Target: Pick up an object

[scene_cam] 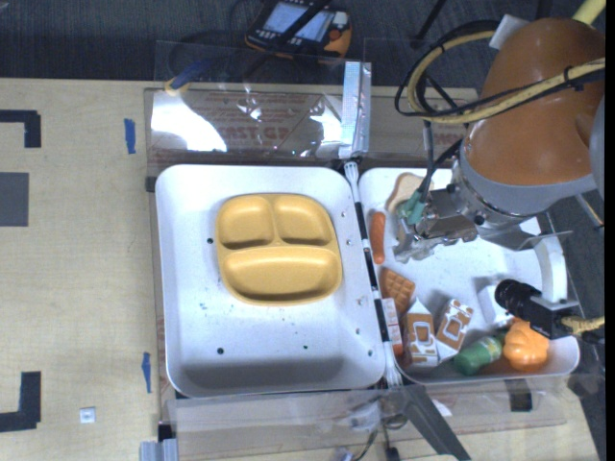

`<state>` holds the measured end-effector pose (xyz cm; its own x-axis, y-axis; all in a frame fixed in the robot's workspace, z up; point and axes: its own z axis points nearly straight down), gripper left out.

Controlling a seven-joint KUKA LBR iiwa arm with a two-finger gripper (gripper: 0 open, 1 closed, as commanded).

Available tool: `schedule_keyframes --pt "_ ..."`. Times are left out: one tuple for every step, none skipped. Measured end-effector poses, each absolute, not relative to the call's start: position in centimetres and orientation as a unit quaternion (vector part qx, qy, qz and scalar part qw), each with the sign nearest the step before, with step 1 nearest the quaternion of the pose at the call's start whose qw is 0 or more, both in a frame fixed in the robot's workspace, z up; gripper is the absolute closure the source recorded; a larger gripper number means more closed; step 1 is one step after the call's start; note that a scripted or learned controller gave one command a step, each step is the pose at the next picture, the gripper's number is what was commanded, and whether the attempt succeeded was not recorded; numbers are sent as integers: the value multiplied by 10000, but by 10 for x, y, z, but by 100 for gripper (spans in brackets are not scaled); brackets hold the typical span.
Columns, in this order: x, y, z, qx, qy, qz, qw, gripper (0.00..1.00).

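From my screen the arm (pixel 538 94) reaches in from the right and its gripper (pixel 415 238) hangs over the back left part of the right bin (pixel 461 269). The view is too cluttered there, so I cannot tell whether the gripper is released or clenched, and I see nothing plainly caught in it. All the things to pick lie in that right bin. A reddish sausage (pixel 378 236) lies lengthwise along the left wall, just beside the gripper. A pale bread slice (pixel 404 192) sits in the back corner, partly hidden by the gripper. A brown waffle piece (pixel 397 284) lies just in front of the sausage. Toward the front stand two small brown-and-white cartons, one (pixel 420 339) by the left wall and the other (pixel 455 323) tilted just to its right. Both carry printed panels, but the lettering is too small for me to read. Beside them along the front wall are a green piece (pixel 478 355) and an orange piece (pixel 524 346), touching each other. The left bin (pixel 183 286) holds a yellow three-compartment plate (pixel 279 248) near its middle. Behind the bins, off the table (pixel 67 286), a handheld control unit (pixel 293 22) shows a lit screen whose text is blurred. A strip of blue tape (pixel 130 134) marks the table left of the bins.
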<state>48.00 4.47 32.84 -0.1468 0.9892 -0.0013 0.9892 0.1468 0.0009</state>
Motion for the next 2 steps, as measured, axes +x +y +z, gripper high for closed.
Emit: schedule_keyframes --pt "479 12 308 7995 6006 -20 -15 100" --pt "479 23 200 7833 6217 -11 -10 100"
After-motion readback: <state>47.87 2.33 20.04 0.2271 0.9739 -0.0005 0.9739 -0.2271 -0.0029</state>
